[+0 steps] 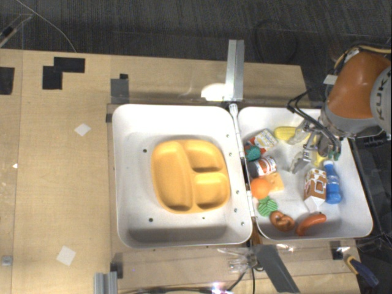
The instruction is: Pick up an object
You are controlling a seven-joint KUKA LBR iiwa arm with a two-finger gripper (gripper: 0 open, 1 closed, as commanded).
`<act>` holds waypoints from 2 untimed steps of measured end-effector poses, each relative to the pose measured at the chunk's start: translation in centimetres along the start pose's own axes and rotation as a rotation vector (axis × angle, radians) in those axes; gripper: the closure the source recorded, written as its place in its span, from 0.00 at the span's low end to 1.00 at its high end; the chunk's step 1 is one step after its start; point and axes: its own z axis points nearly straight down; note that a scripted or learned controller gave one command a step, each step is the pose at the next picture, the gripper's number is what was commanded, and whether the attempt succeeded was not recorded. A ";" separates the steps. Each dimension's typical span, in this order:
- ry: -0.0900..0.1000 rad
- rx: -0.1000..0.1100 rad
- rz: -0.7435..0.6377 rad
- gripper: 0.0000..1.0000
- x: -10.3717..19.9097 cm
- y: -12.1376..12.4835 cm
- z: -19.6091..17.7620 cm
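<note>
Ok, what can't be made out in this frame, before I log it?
- Hand in the right bin: its fingers are too small and blurred against the clutter to read as open or shut, or as holding anything.
- Yellow item: partly covered by the hand and cables.
- Small packets by the divider: labels too small to read.
- Arm: cut off by the right edge.

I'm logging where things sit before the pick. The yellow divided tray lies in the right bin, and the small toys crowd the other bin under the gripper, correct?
Not quite: the camera view shows the yellow divided tray in the left bin. The small toys crowd the right bin, under the gripper, as you said.
</note>
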 end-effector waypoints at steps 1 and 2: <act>0.006 0.000 -0.293 0.00 -2.2 -1.9 -2.0; -0.009 0.002 -0.333 0.00 4.7 -4.7 -0.1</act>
